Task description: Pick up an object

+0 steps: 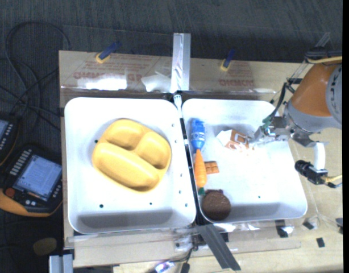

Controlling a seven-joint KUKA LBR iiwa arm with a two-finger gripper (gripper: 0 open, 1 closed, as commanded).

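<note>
Tan surface [260,75] carries two white bins side by side, touching: left bin [78,152], right bin [277,192]. Blue-yellow clips [107,52] near its far edge.

A dark grey carpeted floor [163,10] surrounds a pale wooden bench [254,75] seen from above. Black cables [26,95] loop across the carpet on the left, near two handheld control pendants with lit screens [32,178]. Blue and yellow clamps [109,51] grip the bench's far edge, beside an upright metal bar [181,61]. Lighting is even.
</note>
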